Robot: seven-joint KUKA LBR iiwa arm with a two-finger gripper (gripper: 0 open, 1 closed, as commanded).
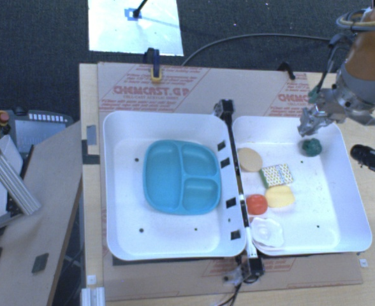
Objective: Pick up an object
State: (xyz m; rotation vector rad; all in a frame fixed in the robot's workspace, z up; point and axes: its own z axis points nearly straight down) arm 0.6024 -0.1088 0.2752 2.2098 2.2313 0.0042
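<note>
Glossy white blob [266, 232] lies beside round red piece [257, 204].

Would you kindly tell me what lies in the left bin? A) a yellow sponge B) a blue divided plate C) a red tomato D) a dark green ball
B: the blue divided plate lies in the left bin, while the small items, such as the dark green ball near the pincer, are in the right bin.
</note>
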